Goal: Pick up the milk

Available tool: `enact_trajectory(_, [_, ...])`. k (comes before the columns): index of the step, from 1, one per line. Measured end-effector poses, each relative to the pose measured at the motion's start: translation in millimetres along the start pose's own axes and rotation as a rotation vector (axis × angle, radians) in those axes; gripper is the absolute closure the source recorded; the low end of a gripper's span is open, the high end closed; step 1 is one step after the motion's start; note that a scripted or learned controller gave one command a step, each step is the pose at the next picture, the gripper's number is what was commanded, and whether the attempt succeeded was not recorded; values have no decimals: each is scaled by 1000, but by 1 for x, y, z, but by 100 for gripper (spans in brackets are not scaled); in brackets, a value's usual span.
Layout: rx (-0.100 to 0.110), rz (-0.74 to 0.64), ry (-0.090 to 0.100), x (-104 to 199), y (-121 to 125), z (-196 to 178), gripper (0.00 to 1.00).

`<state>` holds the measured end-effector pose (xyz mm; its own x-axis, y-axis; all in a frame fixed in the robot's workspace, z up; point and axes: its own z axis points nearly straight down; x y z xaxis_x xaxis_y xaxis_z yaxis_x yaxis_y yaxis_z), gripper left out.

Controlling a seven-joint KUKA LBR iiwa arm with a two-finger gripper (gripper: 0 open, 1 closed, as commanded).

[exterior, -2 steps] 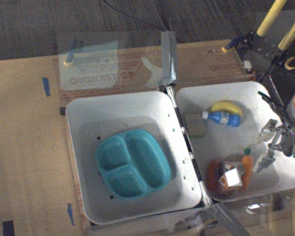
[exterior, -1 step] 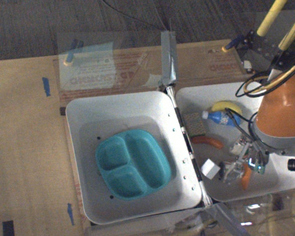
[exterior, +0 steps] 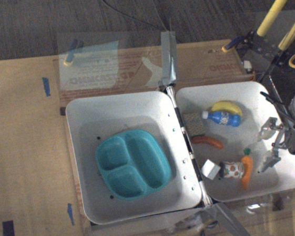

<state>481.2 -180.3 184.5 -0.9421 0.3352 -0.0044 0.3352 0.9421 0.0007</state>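
The milk lay on its side in the right bin, with a carrot just beside it, so a descending end effector risked clipping the carrot instead. The end effector hovered near the bin's right wall, seemingly released and grasping nothing.

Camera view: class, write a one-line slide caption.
Two-finger gripper open beside the small white milk carton and orange carrot in the right white bin.
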Motion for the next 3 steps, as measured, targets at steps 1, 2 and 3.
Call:
enact_trajectory(1, [0, -197, -1, 25, 72, 96, 0])
enact_trajectory(2, [0, 168, 2, 24, 73, 85, 0])
enact_trajectory(3, [1, 413, 1, -37, 53, 80, 0])
